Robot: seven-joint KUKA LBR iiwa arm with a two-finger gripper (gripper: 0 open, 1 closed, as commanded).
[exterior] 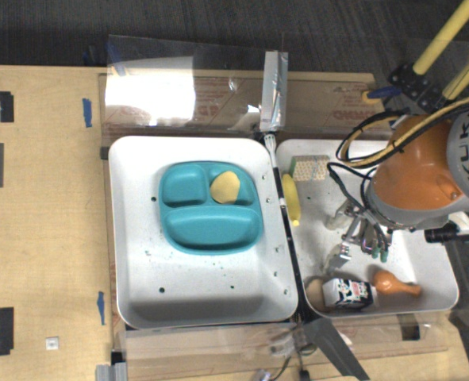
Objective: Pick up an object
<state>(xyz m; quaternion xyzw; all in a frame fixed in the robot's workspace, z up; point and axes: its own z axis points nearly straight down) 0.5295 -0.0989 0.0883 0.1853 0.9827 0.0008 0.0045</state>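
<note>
Objects for picking are all sitting in the right bin (448, 288): a yellow banana-looking piece (290, 198) lies along its left wall, a pale sponge-like block (310, 167) sits near the top left corner, and down at the front edge there's a small dark can with a white label (350, 293) lying on its side, with an orange-brown pear-shaped thing (394, 284) just beside it on the right. Something round and tan (316, 292) peeks out at the can's left end, can't make out what it is from here.

Over that same bin hangs the arm (420, 173), orange band and all, with the gripper (359, 238) pointing down toward the middle of the bin floor, a bit above the can. It's a tangle of metal and cables down there, so honestly I can't tell how the jaws stand, and I don't see anything caught between them.

Left bin (139, 292) has a teal divided plate (210, 213) in the middle, and a yellow round thing (224, 186), maybe a lemon, rests in its top right compartment. Behind both bins there's a clear plastic sheet (186, 86) standing up.
</note>
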